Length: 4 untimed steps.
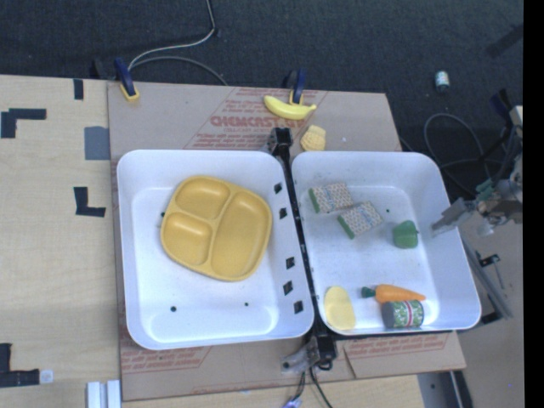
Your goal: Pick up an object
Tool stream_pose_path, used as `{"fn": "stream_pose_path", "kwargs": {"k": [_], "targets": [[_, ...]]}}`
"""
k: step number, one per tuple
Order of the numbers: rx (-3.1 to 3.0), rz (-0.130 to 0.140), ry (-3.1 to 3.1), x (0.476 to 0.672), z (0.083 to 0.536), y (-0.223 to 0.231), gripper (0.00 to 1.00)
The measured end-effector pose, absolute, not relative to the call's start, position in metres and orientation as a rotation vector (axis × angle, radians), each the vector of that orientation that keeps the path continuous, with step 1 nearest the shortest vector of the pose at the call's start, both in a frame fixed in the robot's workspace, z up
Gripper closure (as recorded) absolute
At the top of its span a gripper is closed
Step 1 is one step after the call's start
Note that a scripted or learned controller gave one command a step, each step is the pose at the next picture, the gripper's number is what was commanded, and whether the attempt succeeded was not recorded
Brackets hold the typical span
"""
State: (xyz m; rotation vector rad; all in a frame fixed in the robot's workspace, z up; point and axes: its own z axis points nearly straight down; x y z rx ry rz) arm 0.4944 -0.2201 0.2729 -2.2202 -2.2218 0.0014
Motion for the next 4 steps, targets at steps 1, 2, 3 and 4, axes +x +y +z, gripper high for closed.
{"fn": "stream_pose_path", "kwargs": {"k": [1,2,3,4], "targets": [[-2.217,0.002,-2.221,0.532,0.170,-0.164,0.00],[-2.226,-0.013,-2.233,0.622,0.091,-0.096,0.00],[-2.223,-0.009,-2.231,0.672,0.090,-0.108,0.00],[-2.228,-0.015,-2.236,0.646,0.092,-0.127,0.00]]}}
